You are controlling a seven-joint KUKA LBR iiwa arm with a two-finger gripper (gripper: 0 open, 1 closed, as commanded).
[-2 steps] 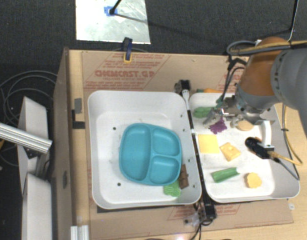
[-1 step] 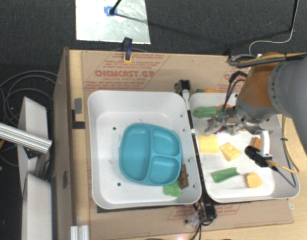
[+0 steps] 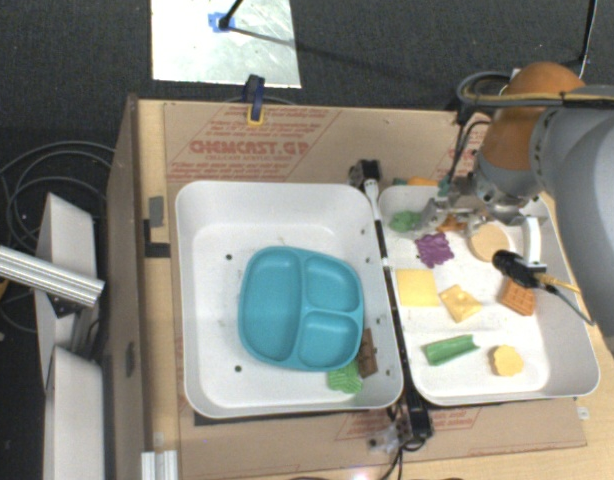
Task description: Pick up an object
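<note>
Tool sits low at the right bin's back, right above the purple grape bunch (can't tell its grip state). Green pepper lies lengthwise left-right near the front, cheese slice and waffle crowding around.

1. Two bins side by side on the bench: left bin, right bin.
2. In the left bin, a divided tray near the middle; just beside its near-right corner, a leafy piece and a small block, against the bin's right wall.
3. In the right bin, far side: a leafy item left, a grape bunch just nearer, a round disc to the right.
4. Mid-bin: a flat square left, a wedge beside it, a waffle piece further right.
5. Near side: a long pod left, a small chunk right.
6. Above the far side of the right bin, the gripper.
</note>
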